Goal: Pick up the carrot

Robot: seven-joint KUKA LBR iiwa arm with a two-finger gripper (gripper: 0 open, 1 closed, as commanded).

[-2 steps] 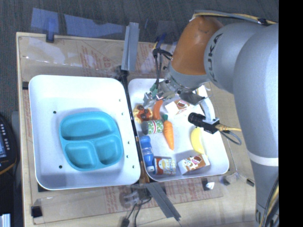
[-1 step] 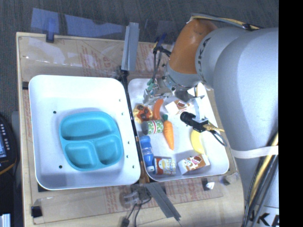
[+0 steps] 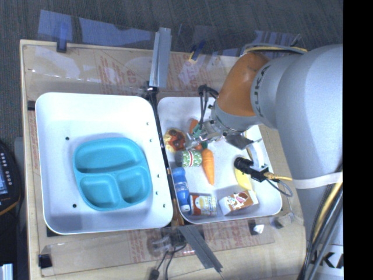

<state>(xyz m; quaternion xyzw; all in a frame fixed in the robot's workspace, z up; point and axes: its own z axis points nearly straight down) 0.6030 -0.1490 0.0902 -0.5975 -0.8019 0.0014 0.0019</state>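
Note:
The carrot (image 3: 208,165) is orange with a green top and lies lengthwise in the middle of the right bin (image 3: 172,106), tip pointing toward the front. My gripper (image 3: 200,137) hangs low over the bin, just behind the carrot's green end and close to it. The grey arm with its orange band comes down to it from the right. No object shows between the gripper and the carrot, and the carrot rests on the bin floor.
Around the carrot lie a green can (image 3: 191,158), a blue bottle (image 3: 181,189), a juice box (image 3: 202,204), a red-and-white carton (image 3: 238,201), a yellow banana (image 3: 243,181) and a red-yellow item (image 3: 173,139). The left bin (image 3: 55,112) holds a blue compartment tray (image 3: 111,171).

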